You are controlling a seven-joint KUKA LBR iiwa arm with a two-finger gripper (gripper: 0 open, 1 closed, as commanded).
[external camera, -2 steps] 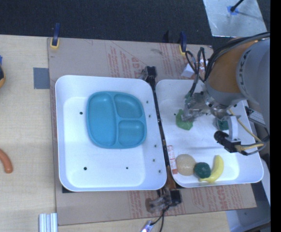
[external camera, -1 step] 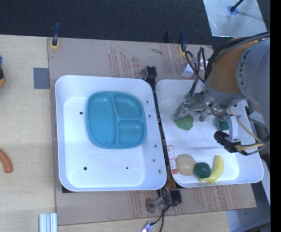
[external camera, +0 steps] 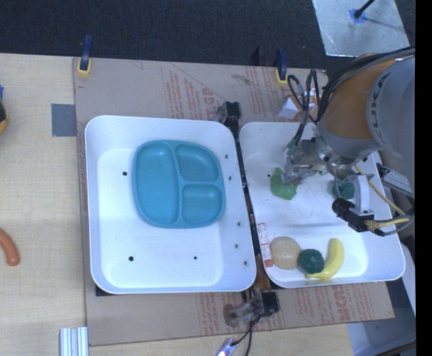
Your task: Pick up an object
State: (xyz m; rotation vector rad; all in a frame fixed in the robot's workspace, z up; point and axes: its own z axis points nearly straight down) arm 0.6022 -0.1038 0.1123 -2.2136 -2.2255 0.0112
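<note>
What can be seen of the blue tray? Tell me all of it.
The blue tray is a light blue, rounded-corner dish, plastic by its look, split into three compartments: one long one on the view's left, two smaller ones stacked on its right. All three hold nothing. It lies flat, slightly turned, in the upper middle of the left bin, resting on the bin's floor. Nothing else touches it.

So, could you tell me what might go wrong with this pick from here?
The gripper sits at the edge of the green object, so an off-centre grasp could slip or push it away. That object lies close to the right bin wall, leaving little room. The banana, dark green ball and beige ball are clustered together, making a later pick awkward.
</note>
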